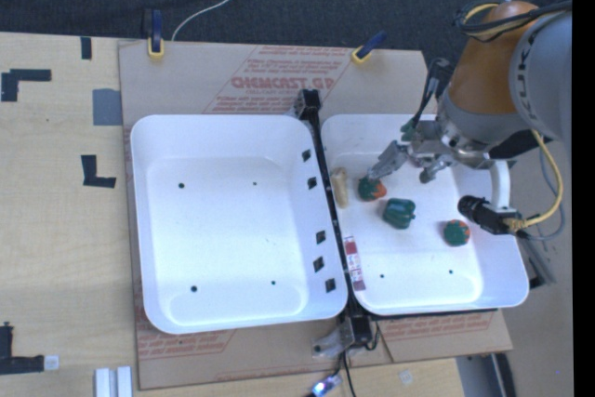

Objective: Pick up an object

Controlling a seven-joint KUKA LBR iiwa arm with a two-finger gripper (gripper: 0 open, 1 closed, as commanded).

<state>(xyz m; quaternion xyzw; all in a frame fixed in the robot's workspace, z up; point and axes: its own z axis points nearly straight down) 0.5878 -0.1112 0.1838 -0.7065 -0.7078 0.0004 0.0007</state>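
In the right bin (418, 288) lie several small objects. A red and green piece (372, 190) rests near the bin's left side, a dark green pepper-like piece (400, 213) sits just right of it, and another red and green piece (456, 232) is further right. A beige piece (340, 186) lies against the divider. My gripper (407, 167) hangs over the upper part of the right bin, open, with nothing between its fingers. Its left fingertip (381, 170) is just above the first red and green piece.
The left bin (149, 200) stands beside the right one, parted by a black divider (321, 200). A small labelled strip (351, 258) lies by the divider in the right bin. A black fitting with a yellow cable (483, 214) hangs off the arm at the right.
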